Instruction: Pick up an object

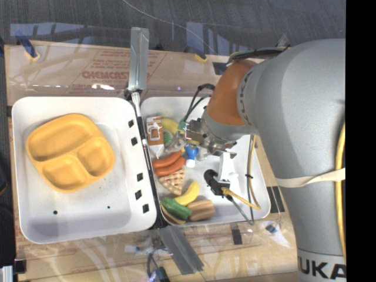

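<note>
Probably light, stiff and slick, the toy sausages [168, 162] at the gripper's [197, 141] seven o'clock suit a mid-length pinch; its opening cannot be told.

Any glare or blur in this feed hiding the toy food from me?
Camera view: glare streaks the clear plastic sheet behind the shallow white bins; the pile of toy food is evenly lit and sharp; the grey arm partly covers the right bin.

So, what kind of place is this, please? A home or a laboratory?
Most likely a robotics lab set up for grasping trials, not a home. A KUKA arm reaches over two white bins; one holds a yellow divided tray, the other a heap of toy food.
</note>
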You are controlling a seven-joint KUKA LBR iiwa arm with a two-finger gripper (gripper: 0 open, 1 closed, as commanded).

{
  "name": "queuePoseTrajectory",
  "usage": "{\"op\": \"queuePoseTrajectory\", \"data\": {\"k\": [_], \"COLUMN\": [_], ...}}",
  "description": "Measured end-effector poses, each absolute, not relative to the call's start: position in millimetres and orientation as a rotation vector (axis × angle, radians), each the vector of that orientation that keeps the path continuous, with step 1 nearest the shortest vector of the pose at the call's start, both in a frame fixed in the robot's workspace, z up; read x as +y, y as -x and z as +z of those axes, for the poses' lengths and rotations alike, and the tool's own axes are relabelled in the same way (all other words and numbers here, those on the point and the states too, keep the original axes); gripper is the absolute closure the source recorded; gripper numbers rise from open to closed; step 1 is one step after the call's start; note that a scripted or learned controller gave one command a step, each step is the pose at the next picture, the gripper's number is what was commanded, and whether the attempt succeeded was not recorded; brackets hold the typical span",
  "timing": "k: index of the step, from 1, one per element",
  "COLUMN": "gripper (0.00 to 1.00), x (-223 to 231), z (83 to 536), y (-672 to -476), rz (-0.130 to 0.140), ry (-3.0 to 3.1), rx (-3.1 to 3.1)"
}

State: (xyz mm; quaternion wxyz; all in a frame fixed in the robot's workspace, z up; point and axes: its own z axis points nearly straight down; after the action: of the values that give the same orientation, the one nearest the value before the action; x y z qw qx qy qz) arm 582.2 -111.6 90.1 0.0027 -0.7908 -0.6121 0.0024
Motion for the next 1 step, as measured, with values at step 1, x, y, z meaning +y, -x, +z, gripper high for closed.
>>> {"op": "queuePoseTrajectory", "data": {"k": [1], "gripper": [0.0], "x": [-108.9], "z": [185.5], "y": [-568.1], "rz": [-0.003], "ry": [2.204], "rx": [-2.242]}}
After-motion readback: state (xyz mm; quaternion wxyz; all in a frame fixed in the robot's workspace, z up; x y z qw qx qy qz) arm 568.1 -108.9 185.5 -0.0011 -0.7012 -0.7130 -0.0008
